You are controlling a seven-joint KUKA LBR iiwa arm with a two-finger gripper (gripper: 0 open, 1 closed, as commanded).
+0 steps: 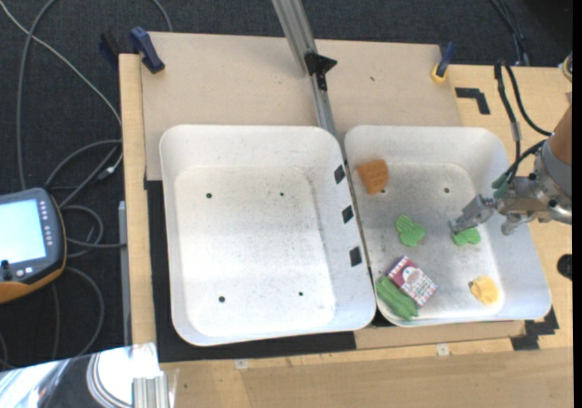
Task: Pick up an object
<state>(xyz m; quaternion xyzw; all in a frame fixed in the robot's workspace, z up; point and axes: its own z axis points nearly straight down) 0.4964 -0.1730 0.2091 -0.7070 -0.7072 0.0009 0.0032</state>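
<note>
Low over the right bin [473,144], gripper [473,219] angled left — above green piece [466,236]

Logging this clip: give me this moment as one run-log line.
tool low in right bin | above small green piece | nothing seen held

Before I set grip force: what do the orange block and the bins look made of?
Orange block: matte with softly rounded edges, possibly foam or sponge, though blur leaves it open. Bins: thin white moulded plastic, judging by rounded rims and corners, dulled by grey speckled scuffing.
</note>
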